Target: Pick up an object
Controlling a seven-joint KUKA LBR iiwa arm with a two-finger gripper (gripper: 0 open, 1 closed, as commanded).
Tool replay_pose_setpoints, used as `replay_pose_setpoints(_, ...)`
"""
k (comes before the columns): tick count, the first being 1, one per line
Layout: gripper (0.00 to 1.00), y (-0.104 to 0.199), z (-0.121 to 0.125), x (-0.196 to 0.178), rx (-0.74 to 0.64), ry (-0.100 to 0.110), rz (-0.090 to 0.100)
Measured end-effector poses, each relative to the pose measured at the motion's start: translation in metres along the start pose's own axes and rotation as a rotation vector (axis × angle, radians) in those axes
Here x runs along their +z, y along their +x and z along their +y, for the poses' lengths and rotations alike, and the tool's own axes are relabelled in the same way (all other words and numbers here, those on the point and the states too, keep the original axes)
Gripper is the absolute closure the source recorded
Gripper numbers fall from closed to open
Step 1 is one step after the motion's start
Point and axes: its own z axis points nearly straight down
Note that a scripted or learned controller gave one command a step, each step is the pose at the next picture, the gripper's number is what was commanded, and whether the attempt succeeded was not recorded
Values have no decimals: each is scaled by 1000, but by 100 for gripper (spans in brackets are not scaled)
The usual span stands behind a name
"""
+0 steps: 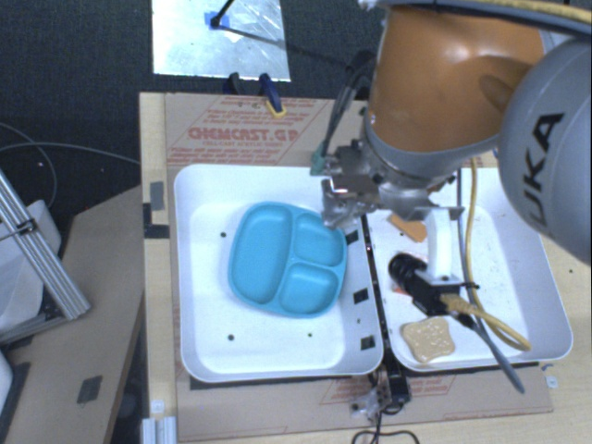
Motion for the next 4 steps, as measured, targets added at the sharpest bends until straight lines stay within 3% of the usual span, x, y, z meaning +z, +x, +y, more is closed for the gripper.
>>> replay_pose_setpoints(3,100,0,2,-32,-19,-8,1)
replay_pose_setpoints(4,100,-50,40,97,15,17,-7)
